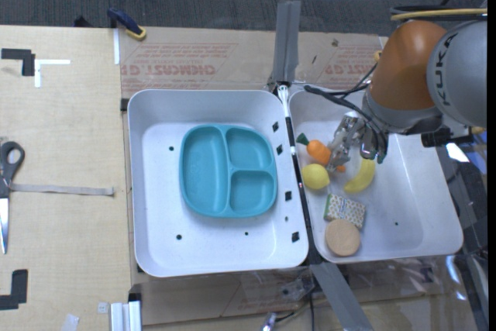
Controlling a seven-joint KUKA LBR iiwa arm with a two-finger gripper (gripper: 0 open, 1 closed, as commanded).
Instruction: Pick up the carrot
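1. Orange and stubby, the carrot (318,151) is seen in the right bin (418,236), close to that bin's left wall, with a dark green tip at its upper left.
2. A yellow lemon (315,177) is placed just below the carrot, touching or nearly touching it.
3. The gripper (341,153) is lowered into the right bin just to the right of the carrot, its metal parts partly covering the carrot's right end.
4. Whether the gripper is spread or closed cannot be told from this angle, and the carrot is not clearly seen between its parts.
5. A yellow banana (361,177) is laid just right of the gripper, curved and tilted.
6. A green patterned sponge-like block (345,208) is found below the lemon, and a round tan cookie-like disc (342,238) is set just below that block.
7. The grey arm (465,74) is reached in from the right, with its orange band (407,66) seen above the wrist.
8. The left bin (147,190) is occupied by a teal divided plate (229,170) with three compartments.
9. Both bins are borne side by side on the tabletop (62,244), where scissors (8,182) are laid at the far left edge.
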